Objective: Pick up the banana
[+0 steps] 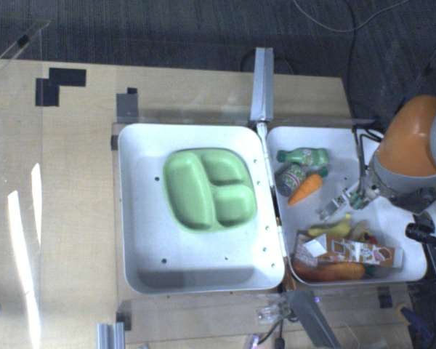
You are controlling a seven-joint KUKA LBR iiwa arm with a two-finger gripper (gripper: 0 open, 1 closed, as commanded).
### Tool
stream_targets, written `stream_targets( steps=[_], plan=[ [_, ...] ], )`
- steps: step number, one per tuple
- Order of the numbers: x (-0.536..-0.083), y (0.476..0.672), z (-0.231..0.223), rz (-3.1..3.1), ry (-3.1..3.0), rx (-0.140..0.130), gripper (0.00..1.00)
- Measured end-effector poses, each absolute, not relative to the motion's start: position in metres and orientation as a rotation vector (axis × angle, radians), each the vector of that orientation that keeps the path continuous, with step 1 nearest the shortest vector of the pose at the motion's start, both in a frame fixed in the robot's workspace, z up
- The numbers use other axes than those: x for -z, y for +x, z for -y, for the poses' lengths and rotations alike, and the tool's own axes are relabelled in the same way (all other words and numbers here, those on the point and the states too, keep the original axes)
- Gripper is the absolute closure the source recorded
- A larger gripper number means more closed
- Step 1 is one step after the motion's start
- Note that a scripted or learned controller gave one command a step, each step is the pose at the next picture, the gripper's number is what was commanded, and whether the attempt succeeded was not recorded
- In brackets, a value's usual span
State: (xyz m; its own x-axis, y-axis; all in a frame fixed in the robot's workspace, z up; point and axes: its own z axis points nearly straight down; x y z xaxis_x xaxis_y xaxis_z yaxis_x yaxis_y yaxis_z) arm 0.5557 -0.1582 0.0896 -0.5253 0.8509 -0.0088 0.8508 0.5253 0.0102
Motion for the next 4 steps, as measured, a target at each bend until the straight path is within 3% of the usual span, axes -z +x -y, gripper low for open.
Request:
stream_targets(
  steps=[1, 2, 3, 4],
  plan=[
    [-0.090, 0.567, 0.154, -2.759, 1.477, -0.007, 0.00],
    [-0.090, 0.530, 0.162, -2.669, 1.627, -0.011, 0.00],
    [-0.102, 0.532, 0.161, -2.666, 1.622, -0.017, 1.00],
    [-0.102, 0.532, 0.161, -2.666, 1.622, -0.017, 0.00]
  ],
)
